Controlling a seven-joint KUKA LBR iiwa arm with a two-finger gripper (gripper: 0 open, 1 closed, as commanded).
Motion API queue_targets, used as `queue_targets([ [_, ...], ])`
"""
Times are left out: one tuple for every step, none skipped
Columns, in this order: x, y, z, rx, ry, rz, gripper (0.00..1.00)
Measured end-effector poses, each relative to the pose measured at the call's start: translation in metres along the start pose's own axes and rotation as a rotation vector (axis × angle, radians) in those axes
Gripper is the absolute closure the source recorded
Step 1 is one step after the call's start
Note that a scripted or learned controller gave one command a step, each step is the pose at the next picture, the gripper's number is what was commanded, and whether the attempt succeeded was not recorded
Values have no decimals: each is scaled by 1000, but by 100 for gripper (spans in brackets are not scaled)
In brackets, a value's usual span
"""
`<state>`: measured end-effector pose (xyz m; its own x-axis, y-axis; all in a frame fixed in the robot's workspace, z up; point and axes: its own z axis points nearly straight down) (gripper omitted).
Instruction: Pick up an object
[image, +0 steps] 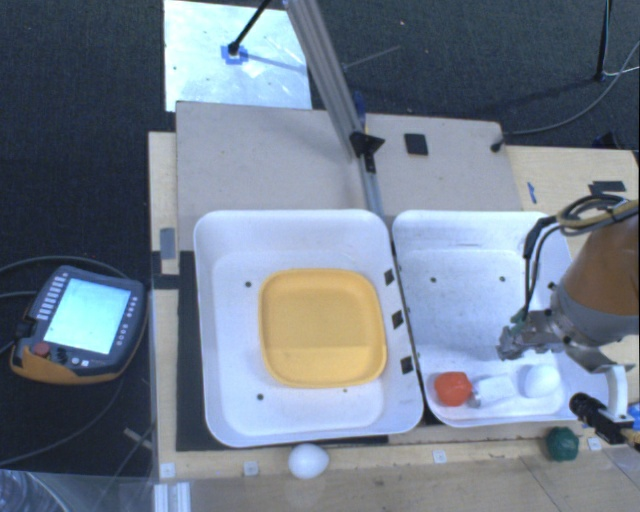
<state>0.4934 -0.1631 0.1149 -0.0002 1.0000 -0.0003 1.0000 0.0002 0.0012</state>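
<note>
Two white bins are seen side by side on the bench. A yellow plate (323, 327) is laid in the left bin (225, 300). In the right bin (450, 270), a red ball (452, 388), a small white piece (493, 389) and a white egg shape (540, 380) are lined up along the near edge. The gripper (520, 340) is placed low over that bin, just above the white things; nothing is seen held. Another white egg (308, 461) and a green ball (562, 443) are left outside on the bench.

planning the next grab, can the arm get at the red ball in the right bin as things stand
Probably yes. The red ball lies uncovered near the right bin's front wall, and the pincer hovers close by in the same bin, with nothing between them.
</note>
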Motion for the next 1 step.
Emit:
queue_targets([
  [-6, 6, -46, -3, -1, 0, 100],
])
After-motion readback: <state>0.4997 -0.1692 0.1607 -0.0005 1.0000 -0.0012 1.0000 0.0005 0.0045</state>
